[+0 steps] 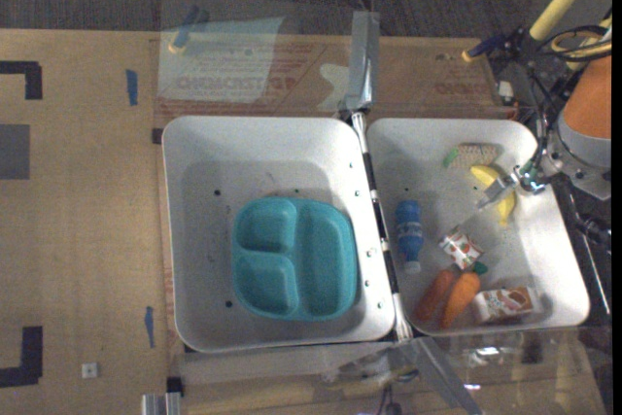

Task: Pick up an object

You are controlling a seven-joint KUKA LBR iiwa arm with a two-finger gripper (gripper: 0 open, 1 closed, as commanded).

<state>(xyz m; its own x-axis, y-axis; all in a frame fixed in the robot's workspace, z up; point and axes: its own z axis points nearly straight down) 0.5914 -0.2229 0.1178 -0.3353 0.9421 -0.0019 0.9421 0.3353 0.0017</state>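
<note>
Smooth tapered carrots [449, 296], glossy juice carton [505, 303], metal gripper [505, 187] fingers spread over curved banana [494, 187]

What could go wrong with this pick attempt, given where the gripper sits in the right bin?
The gripper is over the banana, close to the corn cob and the right bin's far wall. It could nudge the cob, or slip off the curved banana and come up with nothing. Working near the wall may also cramp the approach.
</note>
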